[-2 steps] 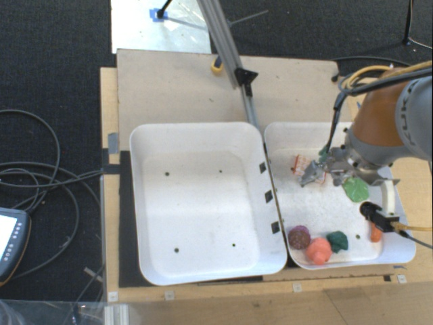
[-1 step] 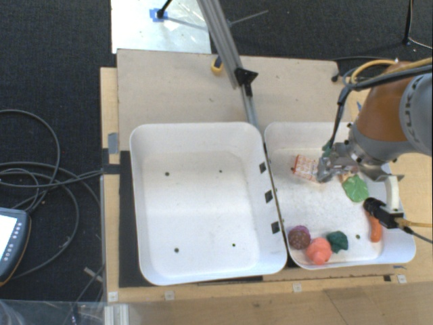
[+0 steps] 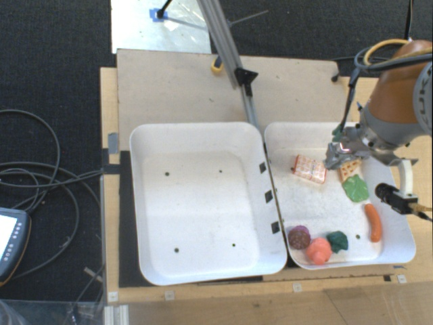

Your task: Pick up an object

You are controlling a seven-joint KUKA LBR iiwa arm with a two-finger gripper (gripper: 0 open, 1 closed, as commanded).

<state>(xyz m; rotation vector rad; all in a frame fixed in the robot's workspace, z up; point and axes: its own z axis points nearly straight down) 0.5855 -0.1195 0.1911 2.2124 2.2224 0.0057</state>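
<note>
Gripper (image 3: 340, 153) low in right bin (image 3: 291, 135), upper part, between waffle (image 3: 310, 169) and cracker (image 3: 350, 168). Finger state: cannot tell. Green leaf (image 3: 355, 189) just below cracker. Orange sausage (image 3: 373, 222) near right wall. Purple ball (image 3: 299, 236), pink fruit (image 3: 318, 250), dark green piece (image 3: 337, 240) clustered at front edge. Left bin (image 3: 142, 202) alongside.
</note>
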